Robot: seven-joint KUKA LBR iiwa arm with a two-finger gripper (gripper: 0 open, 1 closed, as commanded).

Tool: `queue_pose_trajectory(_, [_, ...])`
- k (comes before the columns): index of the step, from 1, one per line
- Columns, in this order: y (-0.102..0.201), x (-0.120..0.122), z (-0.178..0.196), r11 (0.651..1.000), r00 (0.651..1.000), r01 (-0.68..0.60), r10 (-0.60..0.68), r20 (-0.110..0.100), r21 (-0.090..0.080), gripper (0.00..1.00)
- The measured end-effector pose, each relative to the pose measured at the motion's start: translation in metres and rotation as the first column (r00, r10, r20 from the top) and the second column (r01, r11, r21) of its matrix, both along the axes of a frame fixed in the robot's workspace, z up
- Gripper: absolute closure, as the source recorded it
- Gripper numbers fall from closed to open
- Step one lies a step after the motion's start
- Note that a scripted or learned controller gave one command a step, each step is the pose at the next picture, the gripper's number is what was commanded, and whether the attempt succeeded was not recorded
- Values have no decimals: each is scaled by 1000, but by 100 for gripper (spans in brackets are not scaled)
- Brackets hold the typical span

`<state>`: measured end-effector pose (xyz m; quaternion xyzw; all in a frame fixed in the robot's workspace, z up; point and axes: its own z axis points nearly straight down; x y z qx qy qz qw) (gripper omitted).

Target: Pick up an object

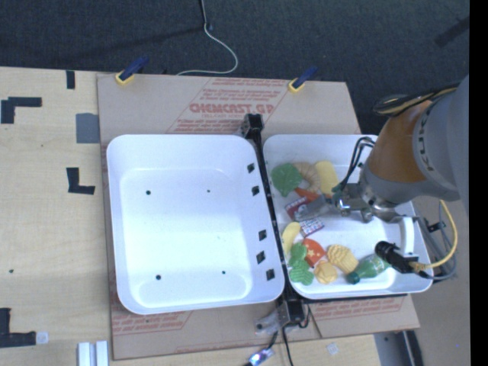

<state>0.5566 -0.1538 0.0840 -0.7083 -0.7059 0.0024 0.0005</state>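
Toys (pixel 316 235) just left of tool (pixel 341 201)

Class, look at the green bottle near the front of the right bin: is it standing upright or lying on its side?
Lying on its side. The green bottle rests lengthwise on the right bin floor, its dark cap pointing left toward the yellow toy.

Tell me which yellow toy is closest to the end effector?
The yellow toy at the right bin's far end, beside the end effector. The other yellow ones lie nearer the front.

We count two white bins: the left bin (pixel 183 219) and the right bin (pixel 343 288), which carries perhaps nine or ten jumbled toy foods (pixel 313 219); overlaps blur our count.
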Motion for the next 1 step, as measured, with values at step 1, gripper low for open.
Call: queue_pose_trajectory(1, [-72, 23, 285, 1000, 1000, -3, 3, 20, -6, 0])
